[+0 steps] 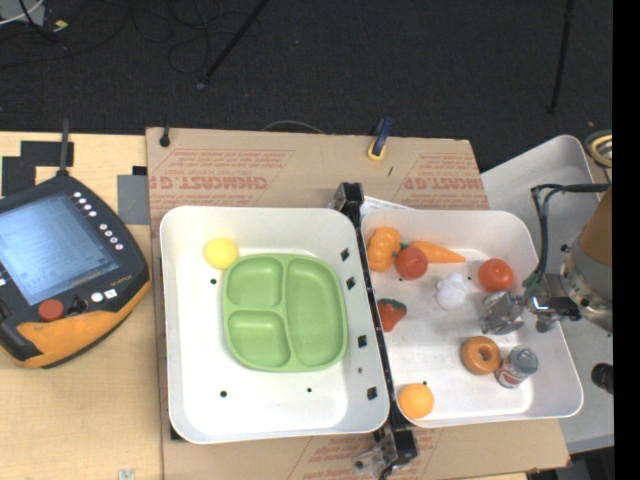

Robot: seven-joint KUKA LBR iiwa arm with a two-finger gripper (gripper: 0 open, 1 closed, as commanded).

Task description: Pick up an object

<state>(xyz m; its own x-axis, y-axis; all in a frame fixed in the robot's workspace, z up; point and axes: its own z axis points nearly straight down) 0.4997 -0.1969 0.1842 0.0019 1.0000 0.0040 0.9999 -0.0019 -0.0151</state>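
From my remote station I record two white bins side by side on a cardboard sheet [300, 163]. The sheet carries red printing, upside down from this camera and too blurred for me to read with confidence.

Left bin [190, 368]: a green divided tray [285, 313] lies at its centre, three compartments. A yellow ball [220, 253] sits at the tray's 10 o'clock, just beside its corner.

Right bin [550, 398]: an orange figure [381, 248] lies at 10 o'clock, touching a red tomato-like piece [411, 262]; a toy carrot [437, 252] points toward 3 o'clock just beside them. A white lumpy item [452, 290] sits near centre. A red ball [495, 274] lies at 2 o'clock. A strawberry-like piece [391, 314] rests against the divider at 9 o'clock. A brown ring doughnut [481, 355] sits at 5 o'clock, with a small can [517, 367] just beside it; its label is not legible. An orange fruit [415, 400] lies at 7 o'clock near the front rim.

The gripper [503, 313] enters from 3 o'clock and hangs low over the bin between the red ball and the doughnut. I cannot tell its finger state, and I see nothing lodged in it.

A handheld control pendant [60, 268] rests at 9 o'clock, off the bins; its screen text is unreadable. A blue and yellow clamp [379, 140] grips the cardboard's far edge.
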